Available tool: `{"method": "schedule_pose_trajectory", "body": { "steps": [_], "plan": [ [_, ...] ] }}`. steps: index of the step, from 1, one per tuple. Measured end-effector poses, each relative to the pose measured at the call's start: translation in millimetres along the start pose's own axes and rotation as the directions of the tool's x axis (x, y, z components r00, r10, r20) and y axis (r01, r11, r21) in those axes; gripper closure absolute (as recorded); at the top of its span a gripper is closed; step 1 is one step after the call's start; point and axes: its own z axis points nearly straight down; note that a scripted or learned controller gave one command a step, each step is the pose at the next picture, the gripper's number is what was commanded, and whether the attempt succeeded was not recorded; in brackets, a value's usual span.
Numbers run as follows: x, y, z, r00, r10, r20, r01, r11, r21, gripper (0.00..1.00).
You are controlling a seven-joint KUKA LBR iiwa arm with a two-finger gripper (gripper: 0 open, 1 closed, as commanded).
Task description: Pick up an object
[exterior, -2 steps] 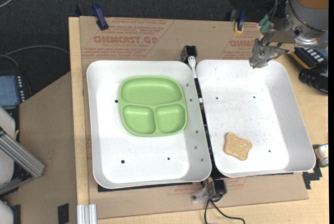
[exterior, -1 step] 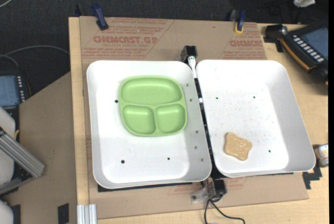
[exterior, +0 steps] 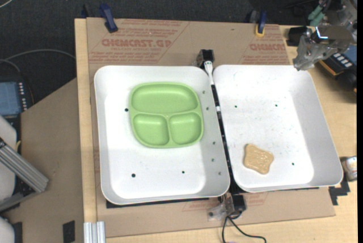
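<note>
Nothing is picked up yet. The hand [exterior: 306, 58] hangs over the far corner of the right bin [exterior: 295, 89], and whether it is released or clenched I cannot tell. The tan biscuit-like piece [exterior: 258, 159] lies well apart from it, near the bin's front edge. The green divided plate [exterior: 166, 114] sits farther off, in the left bin [exterior: 113, 168]. Reaching, gripping and lifting all remain.

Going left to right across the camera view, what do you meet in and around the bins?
Left bin → green tray → right bin, which holds the tan piece → gripper at its far right corner.
</note>
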Motion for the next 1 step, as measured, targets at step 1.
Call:
{"method": "schedule_pose_trajectory", "body": {
  "steps": [1],
  "plan": [
    [25.4, -51.6, 55.9, 1.000, -0.004, 0.000, 0.004, 1.000, -0.006, 1.00]
  ]
}}
